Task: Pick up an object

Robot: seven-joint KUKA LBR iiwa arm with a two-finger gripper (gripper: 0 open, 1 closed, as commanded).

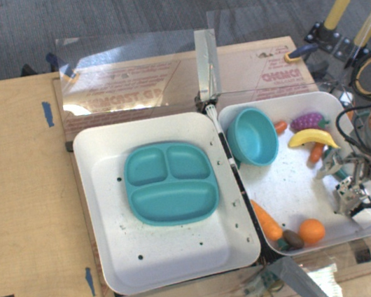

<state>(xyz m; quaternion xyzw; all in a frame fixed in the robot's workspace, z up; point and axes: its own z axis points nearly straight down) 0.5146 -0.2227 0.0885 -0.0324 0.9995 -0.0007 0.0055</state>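
Hanging low over the right side of the right bin [288,186], the hand [349,192] sits just above the bin's white floor near its right wall; its mechanism is a tangle from this angle, so I cannot tell whether it is open or closed, and nothing can be seen gripped in it. The things to pick lie around it in that bin. A banana [311,137] rests above the hand in the view, with a small orange-red piece [316,153] touching its underside and a bunch of purple grapes [306,121] just beyond. A teal bowl [253,137] stands tilted in the bin's upper left corner, a small orange piece [280,127] beside its rim. Along the near wall lie an orange [312,230], a brown round thing [292,238] touching it, and a carrot [265,219] slanting up the left wall. The left bin [108,193] holds a teal divided plate [172,183]. Both bins rest on the counter [25,208].
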